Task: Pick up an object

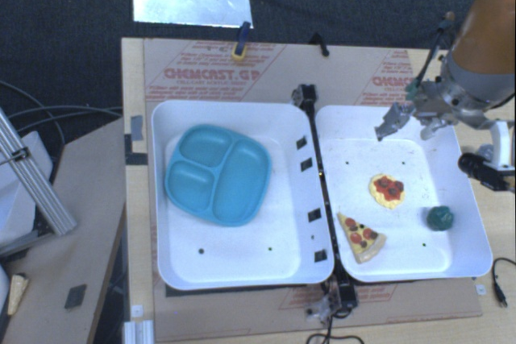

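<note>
Gripper [411,123] w/ fingers apart, nothing btwn them, hangs over right bin's [463,173] far edge; pizza round [388,190] nearest, just toward cam; slice [360,236] farther.

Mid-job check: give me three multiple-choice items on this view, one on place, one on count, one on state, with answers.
1. Where does the blue divided plate lie?
A. left bin
B. right bin
C. on the bench outside the bins

2. How many loose things lie in the right bin?
A. one
B. three
C. five

3. The gripper is:
A. resting on the plate
B. above the right bin's far end
C. over the left bin

Answers:
1 A, it fills the left bin.
2 B: pizza slice, small round pizza, dark green lump.
3 B, apart from all three.
</note>
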### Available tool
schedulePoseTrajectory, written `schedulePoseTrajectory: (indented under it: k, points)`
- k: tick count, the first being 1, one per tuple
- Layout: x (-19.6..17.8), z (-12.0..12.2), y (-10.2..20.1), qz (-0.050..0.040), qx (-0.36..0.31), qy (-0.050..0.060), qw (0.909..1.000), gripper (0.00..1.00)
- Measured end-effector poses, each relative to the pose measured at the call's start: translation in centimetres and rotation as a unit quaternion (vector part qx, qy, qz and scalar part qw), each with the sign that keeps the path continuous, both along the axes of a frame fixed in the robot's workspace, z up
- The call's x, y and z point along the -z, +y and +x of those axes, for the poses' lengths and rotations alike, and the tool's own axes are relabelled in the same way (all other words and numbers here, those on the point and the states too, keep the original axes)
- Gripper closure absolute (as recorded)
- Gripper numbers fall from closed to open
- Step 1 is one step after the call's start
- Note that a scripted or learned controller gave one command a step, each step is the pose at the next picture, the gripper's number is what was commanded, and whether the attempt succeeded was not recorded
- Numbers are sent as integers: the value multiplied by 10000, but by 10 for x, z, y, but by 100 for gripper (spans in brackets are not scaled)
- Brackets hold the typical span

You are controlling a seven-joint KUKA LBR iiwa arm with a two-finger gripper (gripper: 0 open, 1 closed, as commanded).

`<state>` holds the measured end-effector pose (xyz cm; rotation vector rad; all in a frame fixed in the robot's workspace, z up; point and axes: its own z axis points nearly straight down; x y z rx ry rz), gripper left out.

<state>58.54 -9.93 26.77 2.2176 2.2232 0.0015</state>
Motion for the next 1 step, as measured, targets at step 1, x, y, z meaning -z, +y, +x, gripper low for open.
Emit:
schedulePoseTrajectory:
  k: [1]
  points:
    - [55,-51,-65,-2,43,30,10000,0]
